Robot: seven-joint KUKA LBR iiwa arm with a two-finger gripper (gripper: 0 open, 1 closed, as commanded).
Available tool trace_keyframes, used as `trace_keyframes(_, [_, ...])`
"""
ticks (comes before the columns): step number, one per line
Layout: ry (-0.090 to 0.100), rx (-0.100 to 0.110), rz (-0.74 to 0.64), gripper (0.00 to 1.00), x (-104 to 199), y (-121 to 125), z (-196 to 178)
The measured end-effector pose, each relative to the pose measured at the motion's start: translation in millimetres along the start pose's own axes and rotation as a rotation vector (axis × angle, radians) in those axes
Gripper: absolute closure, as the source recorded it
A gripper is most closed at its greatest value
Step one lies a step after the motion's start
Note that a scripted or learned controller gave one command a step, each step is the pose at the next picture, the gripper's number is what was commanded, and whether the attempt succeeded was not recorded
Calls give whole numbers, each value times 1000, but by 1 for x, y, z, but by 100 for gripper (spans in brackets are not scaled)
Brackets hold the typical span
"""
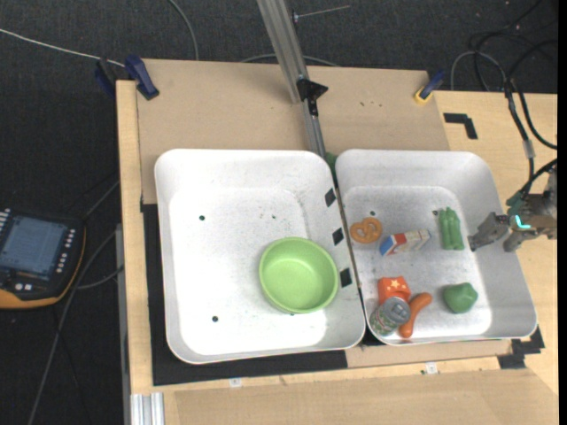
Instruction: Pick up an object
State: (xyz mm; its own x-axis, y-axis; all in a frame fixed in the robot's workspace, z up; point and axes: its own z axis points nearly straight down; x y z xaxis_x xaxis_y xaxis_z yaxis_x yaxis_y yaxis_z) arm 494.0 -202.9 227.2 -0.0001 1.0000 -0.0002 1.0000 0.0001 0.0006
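Observation:
My gripper [501,235] hangs at the right rim of the right bin [416,171], open, with nothing between its fingers. The right bin holds several small objects. A green ridged piece [451,228] lies just left of the gripper. A rounded green lump [460,297] sits below it. Toward the bin's middle lie a red, white and blue box [405,242] and an orange pretzel-shaped ring [365,230]. Near the front edge are an orange block [393,287], a small can [391,314] and an orange carrot-like piece [415,312].
A light green bowl [299,275] stands upright in the left bin [221,193], near its front right corner. A metal pole [285,42] slants down to the gap between the bins. A handheld pendant [35,255] lies on the floor at far left.

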Motion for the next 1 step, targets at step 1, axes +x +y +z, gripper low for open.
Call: trace_keyframes(1, [0, 0, 0, 0, 0, 0, 0])
